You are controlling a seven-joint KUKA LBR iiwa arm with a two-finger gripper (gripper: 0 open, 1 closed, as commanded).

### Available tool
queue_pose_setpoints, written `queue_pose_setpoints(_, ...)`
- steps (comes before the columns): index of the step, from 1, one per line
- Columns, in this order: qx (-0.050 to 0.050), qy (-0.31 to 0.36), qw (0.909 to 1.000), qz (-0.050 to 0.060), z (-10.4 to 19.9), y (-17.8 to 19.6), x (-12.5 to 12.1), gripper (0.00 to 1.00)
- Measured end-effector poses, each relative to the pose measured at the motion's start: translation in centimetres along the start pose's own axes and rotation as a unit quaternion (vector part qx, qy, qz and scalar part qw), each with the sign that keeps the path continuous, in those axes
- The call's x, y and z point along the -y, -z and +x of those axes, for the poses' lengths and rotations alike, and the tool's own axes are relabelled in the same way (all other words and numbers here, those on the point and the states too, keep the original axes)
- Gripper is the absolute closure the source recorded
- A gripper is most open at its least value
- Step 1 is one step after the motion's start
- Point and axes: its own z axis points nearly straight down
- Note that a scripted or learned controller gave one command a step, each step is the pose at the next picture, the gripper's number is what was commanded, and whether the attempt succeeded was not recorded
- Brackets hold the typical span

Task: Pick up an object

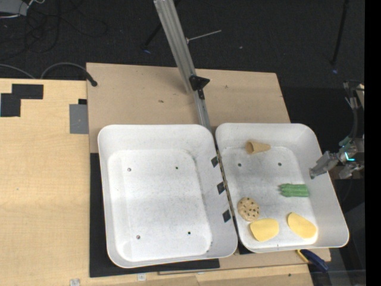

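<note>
The left bin (156,196) sits on the worktop (41,159) beside the right bin (324,159), which contains a tan cone (258,147) at the far side, a green object (294,190) toward the right, and a speckled cookie (249,208) and two yellow pieces (264,229) (302,225) at the near side. The pincer (342,162) is just outside the right bin's right rim, level with the green object. Whether it is spread or closed cannot be determined, and no object is visible in it.

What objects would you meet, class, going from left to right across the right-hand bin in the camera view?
Cookie → cone-shaped piece → left yellow piece → green piece → right yellow piece → gripper at the bin's right rim.
</note>
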Motion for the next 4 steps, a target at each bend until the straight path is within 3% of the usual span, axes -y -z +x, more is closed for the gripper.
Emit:
queue_pose_setpoints(1,0.001,0.0,1.0,-0.002,0.0,0.2,-0.1,0.0)
queue_pose_setpoints(4,-0.001,0.0,1.0,0.001,0.4,-17.5,1.3,0.0)
